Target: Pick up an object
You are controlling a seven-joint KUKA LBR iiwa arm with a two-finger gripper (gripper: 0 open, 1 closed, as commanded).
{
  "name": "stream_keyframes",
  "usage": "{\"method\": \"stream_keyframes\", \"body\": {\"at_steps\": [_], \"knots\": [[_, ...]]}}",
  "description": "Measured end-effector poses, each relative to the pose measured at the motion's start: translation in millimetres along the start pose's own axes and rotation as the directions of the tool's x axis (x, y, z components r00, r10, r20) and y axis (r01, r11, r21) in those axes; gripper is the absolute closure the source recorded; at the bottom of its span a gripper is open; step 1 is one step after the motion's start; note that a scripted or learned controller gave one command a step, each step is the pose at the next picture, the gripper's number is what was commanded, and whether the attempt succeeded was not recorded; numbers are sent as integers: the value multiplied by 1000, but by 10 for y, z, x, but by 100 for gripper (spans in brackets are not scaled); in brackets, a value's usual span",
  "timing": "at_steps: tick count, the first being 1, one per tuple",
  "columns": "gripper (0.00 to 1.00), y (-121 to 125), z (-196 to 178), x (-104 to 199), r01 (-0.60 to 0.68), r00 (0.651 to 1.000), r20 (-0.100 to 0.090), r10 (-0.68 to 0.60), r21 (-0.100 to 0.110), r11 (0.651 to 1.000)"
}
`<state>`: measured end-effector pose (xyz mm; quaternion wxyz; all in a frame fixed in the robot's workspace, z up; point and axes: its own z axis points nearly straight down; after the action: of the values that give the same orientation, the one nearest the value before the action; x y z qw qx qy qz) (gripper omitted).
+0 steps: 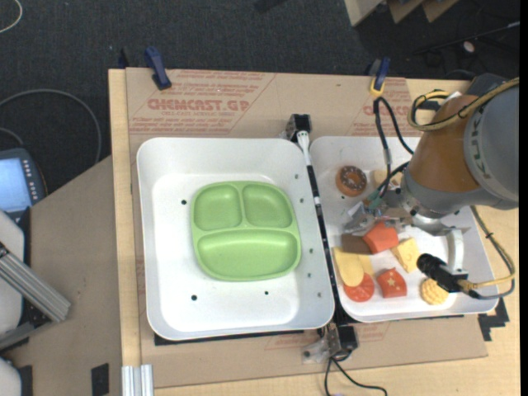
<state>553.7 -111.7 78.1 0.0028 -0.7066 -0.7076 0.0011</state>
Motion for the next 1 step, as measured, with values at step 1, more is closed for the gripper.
{"method": "stream_keyframes", "body": {"at_steps": [1], "knots": [[0,-394,-61,192,-3,1000,0,3,-1,1000]]}}
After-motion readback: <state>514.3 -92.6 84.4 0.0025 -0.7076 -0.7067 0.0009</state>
